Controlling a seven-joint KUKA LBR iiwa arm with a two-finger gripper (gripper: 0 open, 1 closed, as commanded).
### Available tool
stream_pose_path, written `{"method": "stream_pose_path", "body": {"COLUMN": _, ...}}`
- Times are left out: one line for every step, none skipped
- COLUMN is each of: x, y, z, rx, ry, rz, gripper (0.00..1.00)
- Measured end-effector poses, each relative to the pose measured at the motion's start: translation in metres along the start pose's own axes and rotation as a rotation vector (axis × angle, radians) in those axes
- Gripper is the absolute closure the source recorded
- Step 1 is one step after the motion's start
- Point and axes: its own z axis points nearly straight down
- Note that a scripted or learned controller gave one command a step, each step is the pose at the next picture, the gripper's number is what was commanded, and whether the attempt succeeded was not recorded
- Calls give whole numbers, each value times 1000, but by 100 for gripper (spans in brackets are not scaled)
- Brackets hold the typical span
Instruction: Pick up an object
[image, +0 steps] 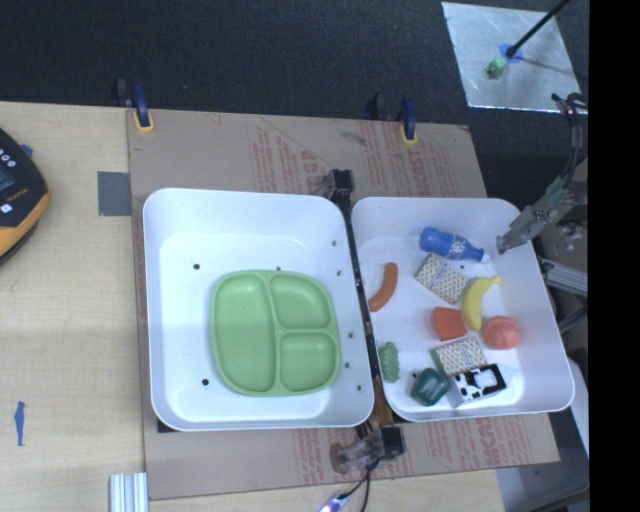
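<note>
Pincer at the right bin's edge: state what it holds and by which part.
Nothing is held. The pincer sits at the right bin's far right rim, apart from the blue bottle, with no object between its tips.

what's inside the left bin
The left bin holds one thing: a green divided plate, lying flat with three bare compartments. The bin floor directly under the plate is covered, so anything there cannot be seen.

two white bins (160, 300) (545, 300), one green divided plate (273, 332), ten small objects in the right bin
</note>
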Motion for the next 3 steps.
{"method": "stream_pose_path", "body": {"x": 11, "y": 8, "z": 182, "rx": 0, "ry": 0, "rz": -1, "gripper": 0}}
{"method": "stream_pose_path", "body": {"x": 10, "y": 8, "z": 171, "rx": 2, "ry": -1, "rz": -3, "gripper": 100}}
{"method": "stream_pose_path", "body": {"x": 119, "y": 13, "z": 81, "rx": 0, "ry": 1, "rz": -1, "gripper": 100}}
